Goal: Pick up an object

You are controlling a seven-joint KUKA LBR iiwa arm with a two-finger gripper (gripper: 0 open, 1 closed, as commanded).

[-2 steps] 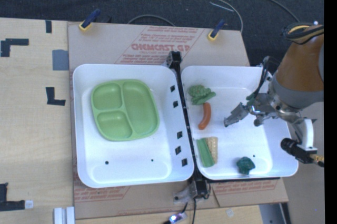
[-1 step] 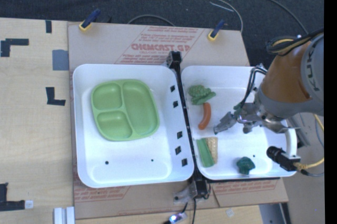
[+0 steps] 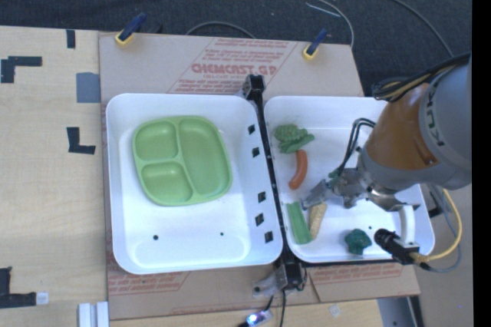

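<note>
The gripper (image 3: pixel 316 200) sits low in the right bin (image 3: pixel 337 112), reaching leftward from the arm (image 3: pixel 418 137), and its tip is just above the upper end of the corn (image 3: pixel 317 219), a pale yellow piece lying near the bin's front-left corner. Whether the tip touches the corn cannot be told, and the grey metal at the tip is too small and blurred to show how the gripper stands, so its state is unclear; nothing is visibly lifted. Touching the corn on its left lies a green stick (image 3: pixel 298 223), a cucumber or bean by its look, running along the bin's left wall. Just above and left of the gripper lies an orange sausage (image 3: pixel 298 168), slightly curved, apart from the tip. Beyond the sausage, near the back of the bin, sits a leafy green piece (image 3: pixel 292 137). A dark green broccoli (image 3: pixel 357 241) rests near the front wall, to the right of the corn and well clear of the gripper. The arm's bulk hides much of the bin's right side. In the left bin (image 3: pixel 123 187) a green divided plate (image 3: pixel 182 160) lies flat.
</note>
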